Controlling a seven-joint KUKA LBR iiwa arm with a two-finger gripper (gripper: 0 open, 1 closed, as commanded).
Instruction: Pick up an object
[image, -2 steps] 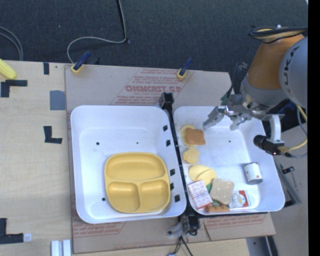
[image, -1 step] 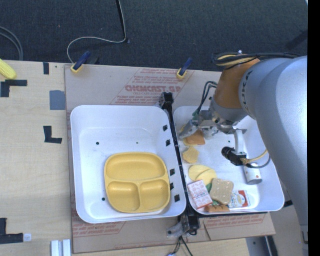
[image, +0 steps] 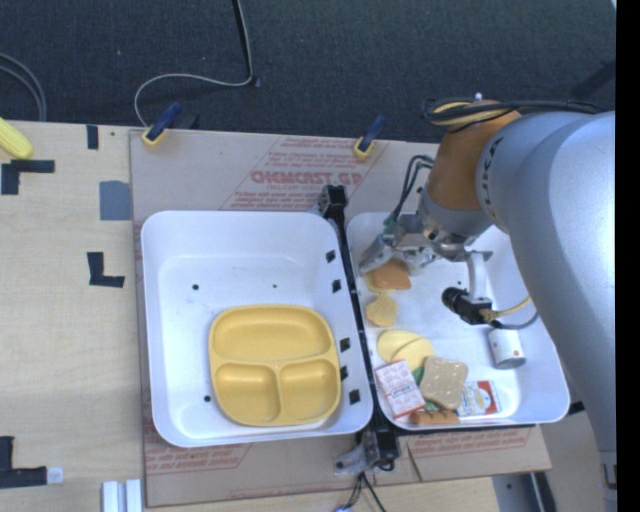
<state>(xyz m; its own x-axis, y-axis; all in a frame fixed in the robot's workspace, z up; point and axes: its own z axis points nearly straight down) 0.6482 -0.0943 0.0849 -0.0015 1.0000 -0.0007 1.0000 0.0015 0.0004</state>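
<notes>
The grey arm (image: 560, 200) reaches from the right over the right bin (image: 545, 395), beside the left bin (image: 170, 250) that holds a yellow divided tray (image: 275, 365). The gripper (image: 395, 255) sits low at the right bin's upper left, right over a tan bread-like piece (image: 390, 278); whether it is gripping or spread cannot be told. To pick well, it should centre on that piece, clear of the bin divider (image: 345, 290) and the smaller yellow pieces (image: 400, 345) below, then close before lifting straight up.

Right bin (image: 540, 395) crowded; yellow tray (image: 275, 360) in left bin (image: 180, 270).
</notes>
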